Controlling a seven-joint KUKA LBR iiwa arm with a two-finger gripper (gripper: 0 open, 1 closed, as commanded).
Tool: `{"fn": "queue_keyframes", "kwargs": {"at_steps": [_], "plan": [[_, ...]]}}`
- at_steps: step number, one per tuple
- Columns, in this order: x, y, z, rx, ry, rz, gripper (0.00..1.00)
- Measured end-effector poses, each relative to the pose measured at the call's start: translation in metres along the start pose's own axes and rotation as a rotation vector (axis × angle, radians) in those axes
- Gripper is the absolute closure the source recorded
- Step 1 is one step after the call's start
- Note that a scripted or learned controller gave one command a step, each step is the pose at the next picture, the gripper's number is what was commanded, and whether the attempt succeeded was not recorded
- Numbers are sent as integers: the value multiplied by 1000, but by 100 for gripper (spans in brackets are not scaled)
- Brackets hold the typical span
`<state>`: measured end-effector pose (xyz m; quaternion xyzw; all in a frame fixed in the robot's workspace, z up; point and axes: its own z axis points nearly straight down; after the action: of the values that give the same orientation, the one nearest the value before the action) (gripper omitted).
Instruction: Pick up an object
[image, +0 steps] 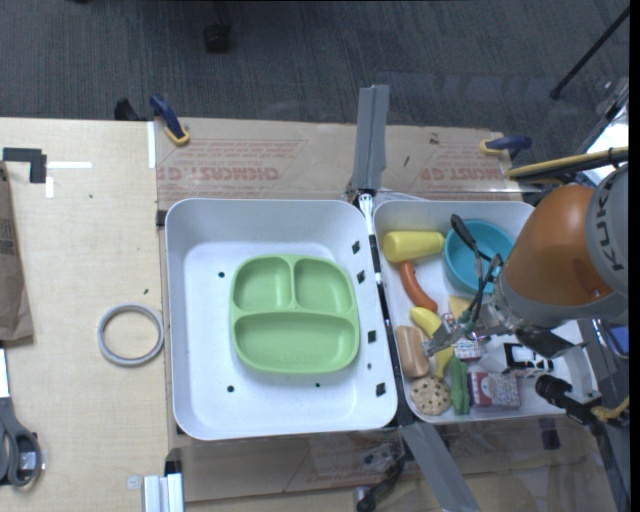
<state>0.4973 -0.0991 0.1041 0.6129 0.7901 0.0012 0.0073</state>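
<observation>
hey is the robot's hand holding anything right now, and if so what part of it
It cannot be told. The hand is down among the toy food in the right bin, and the clutter hides whether anything sits between its fingers.

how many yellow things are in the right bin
2 clearly: a yellow cylinder at the top left of the right bin, and a small yellow piece lower down by the orange carrot. More may be hidden under the arm.
</observation>
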Motion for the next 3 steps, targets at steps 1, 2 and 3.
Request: {"fn": "queue_keyframes", "kwargs": {"at_steps": [1,2,3], "plan": [[-10,27,12,10,7,279,0],[-12,27,2,11,8,283,100],[41,86,-86,16,6,407,100]]}}
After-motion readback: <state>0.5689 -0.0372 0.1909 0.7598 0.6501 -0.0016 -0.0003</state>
